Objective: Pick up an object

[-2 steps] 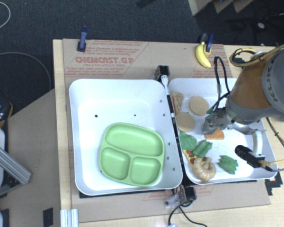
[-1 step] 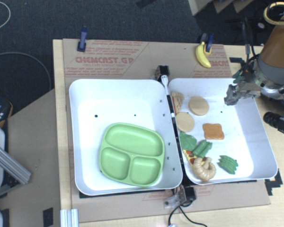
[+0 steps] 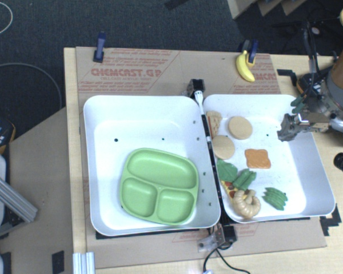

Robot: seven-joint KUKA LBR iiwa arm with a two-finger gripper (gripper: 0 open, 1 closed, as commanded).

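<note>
The right bin [image 3: 308, 164] holds play food: a tan round cookie [image 3: 239, 128], a second round piece [image 3: 223, 148], an orange toast square [image 3: 258, 158], green leafy pieces [image 3: 235, 176], a small green item [image 3: 275, 198] and a beige curled piece [image 3: 245, 204]. A pale piece [image 3: 214, 121] lies against the bin's left wall. My gripper [image 3: 288, 130] hangs over the right bin's upper right part, to the right of the tan cookie, with nothing seen between its fingers.
The left bin [image 3: 103, 119] holds a green divided plate [image 3: 159, 185]. A yellow banana [image 3: 245, 67] lies on the board behind the right bin, beside a blue clamp [image 3: 252, 49]. Another blue clamp [image 3: 99, 45] stands at the back left.
</note>
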